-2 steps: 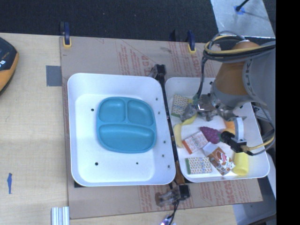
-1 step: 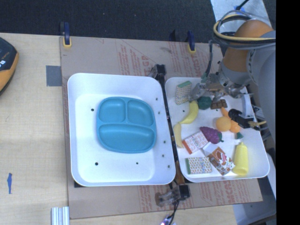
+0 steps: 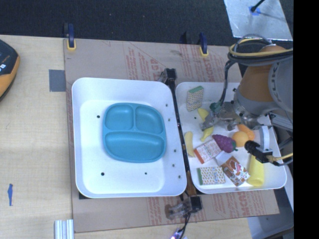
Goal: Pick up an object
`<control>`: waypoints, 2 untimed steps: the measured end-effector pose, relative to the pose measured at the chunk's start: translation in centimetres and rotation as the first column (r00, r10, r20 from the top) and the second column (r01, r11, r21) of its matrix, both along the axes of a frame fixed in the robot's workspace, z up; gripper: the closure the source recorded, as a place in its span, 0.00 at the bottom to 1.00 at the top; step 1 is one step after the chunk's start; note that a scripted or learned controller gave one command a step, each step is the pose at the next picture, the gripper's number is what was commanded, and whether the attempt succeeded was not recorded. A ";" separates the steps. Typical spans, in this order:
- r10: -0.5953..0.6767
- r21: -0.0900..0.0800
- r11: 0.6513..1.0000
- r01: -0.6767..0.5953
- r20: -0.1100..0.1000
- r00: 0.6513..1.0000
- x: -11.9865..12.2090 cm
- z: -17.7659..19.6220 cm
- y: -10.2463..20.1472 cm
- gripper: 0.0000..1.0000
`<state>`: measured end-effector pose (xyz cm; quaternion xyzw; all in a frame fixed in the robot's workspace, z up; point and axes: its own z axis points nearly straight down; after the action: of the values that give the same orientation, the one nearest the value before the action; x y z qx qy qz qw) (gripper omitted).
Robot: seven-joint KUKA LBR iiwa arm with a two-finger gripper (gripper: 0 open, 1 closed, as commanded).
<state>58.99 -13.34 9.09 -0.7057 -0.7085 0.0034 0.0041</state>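
Pale wood bench top (image 3: 35, 133) spreads out under a brown cardboard sheet (image 3: 124, 59), with dark carpet (image 3: 124, 9) beyond its far edge. On the cardboard sit two shallow white bins side by side. The left bin (image 3: 89, 178) is the bigger sight, and a blue divided plate (image 3: 133, 132) lies in the middle of it, well apart from everything else. The right bin (image 3: 279, 180) is crowded. The grey arm (image 3: 259, 78) with its orange band leans in over the far right of that bin and covers part of it.

Below the wrist the gripper (image 3: 213, 117) hangs low among the clutter; from where I stand its fingers blur into the objects, so I cannot tell how wide they sit or whether anything is caught between them. A yellow piece (image 3: 203, 113) lies just beside it on the left, another yellow bit (image 3: 207, 132) just in front, and a purple toy (image 3: 224, 143) near it toward the front. An orange ball (image 3: 242, 136) rests beside the purple toy, close under the arm. A small green-topped box (image 3: 195, 97) stands near the far rim. A banana (image 3: 189, 143) lies along the left wall, a red and white packet (image 3: 207, 151) next to it, then a green-edged card (image 3: 211, 175), a red snack pack (image 3: 235, 171) and a yellow bottle (image 3: 256, 172) along the near side.
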 end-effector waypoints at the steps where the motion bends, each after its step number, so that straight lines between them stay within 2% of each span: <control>1: 0.000 0.002 1.000 0.000 0.000 1.000 -8.6 0.0 4.0 0.00; 2: 0.003 -0.002 1.000 -0.003 0.005 1.000 -8.2 1.1 3.7 1.00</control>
<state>50.77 -9.64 10.20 -0.7045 -0.7097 0.0023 0.0017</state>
